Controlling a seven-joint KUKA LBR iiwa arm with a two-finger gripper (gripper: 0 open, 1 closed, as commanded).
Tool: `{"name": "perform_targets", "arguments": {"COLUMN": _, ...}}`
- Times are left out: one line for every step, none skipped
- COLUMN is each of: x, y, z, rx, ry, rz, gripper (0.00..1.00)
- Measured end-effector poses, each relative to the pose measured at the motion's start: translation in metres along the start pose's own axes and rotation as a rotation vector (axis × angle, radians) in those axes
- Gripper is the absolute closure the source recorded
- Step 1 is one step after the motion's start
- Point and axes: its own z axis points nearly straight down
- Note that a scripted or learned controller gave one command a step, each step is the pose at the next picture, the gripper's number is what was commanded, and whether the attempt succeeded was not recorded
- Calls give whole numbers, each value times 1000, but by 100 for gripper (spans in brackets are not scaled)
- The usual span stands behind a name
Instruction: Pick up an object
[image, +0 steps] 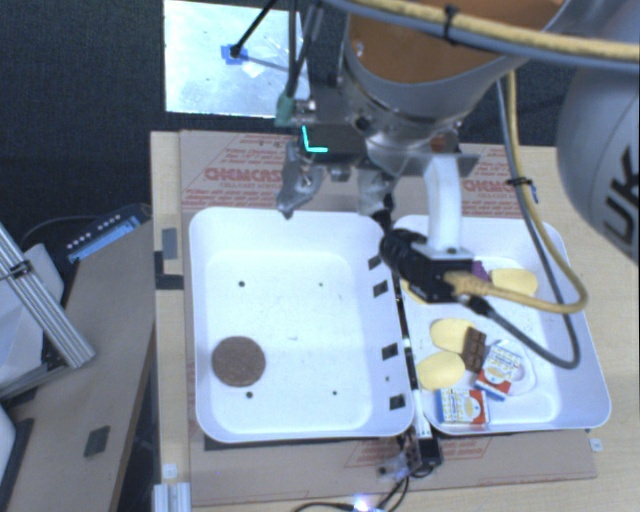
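A red-and-white packet (462, 407) lies at the near edge of the right bin (592, 398). The hand (336, 197) hangs released over the far rim of the left bin (300, 290), well apart from 1 brown disc (239, 361).

left bin (300, 290): brown disc (239, 361) | right bin (587, 385): yellow pieces (450, 333), packets (462, 407) | gripper (332, 195) over left bin's far rim

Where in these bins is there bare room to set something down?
Most of the left bin is bare, above and right of the brown disc. The right bin is crowded: yellow pieces, packets and a brown bar.
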Motion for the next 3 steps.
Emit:
{"name": "perform_targets", "arguments": {"x": 0, "y": 0, "z": -11, "rx": -3, "ry": 1, "rz": -6, "gripper": 100}}
{"name": "perform_targets", "arguments": {"x": 0, "y": 0, "z": -11, "rx": -1, "ry": 1, "rz": -6, "gripper": 0}}
{"name": "perform_targets", "arguments": {"x": 0, "y": 1, "z": -22, "rx": -4, "ry": 2, "rz": -12, "gripper": 100}}
